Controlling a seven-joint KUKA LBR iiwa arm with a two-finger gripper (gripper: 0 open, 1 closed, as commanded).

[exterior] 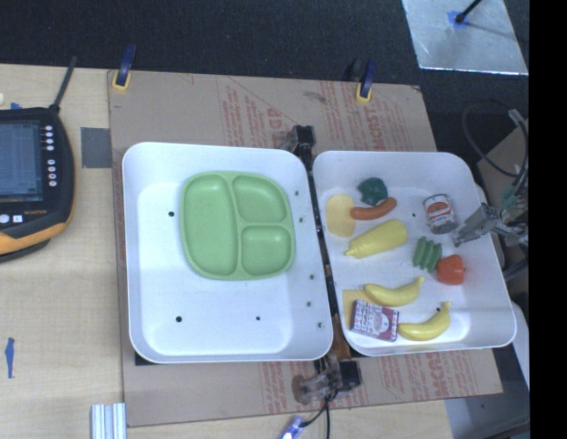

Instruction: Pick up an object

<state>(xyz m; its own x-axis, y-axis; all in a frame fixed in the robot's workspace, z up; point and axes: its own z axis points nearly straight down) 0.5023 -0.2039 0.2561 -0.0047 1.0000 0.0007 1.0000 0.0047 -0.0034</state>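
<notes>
The red tomato [451, 268] lies just below-left of the claw [470, 233], the can [438, 212] just above-left. The claw reaches in low from the right; its state can't be told.

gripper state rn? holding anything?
Gripper: at the right bin's right edge, near the small can and the red toy. Cannot tell open or shut; nothing visibly held.

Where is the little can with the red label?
The can sits in the right bin, near its far right side, just right of the hot dog and above the green pickle and red tomato.
</notes>
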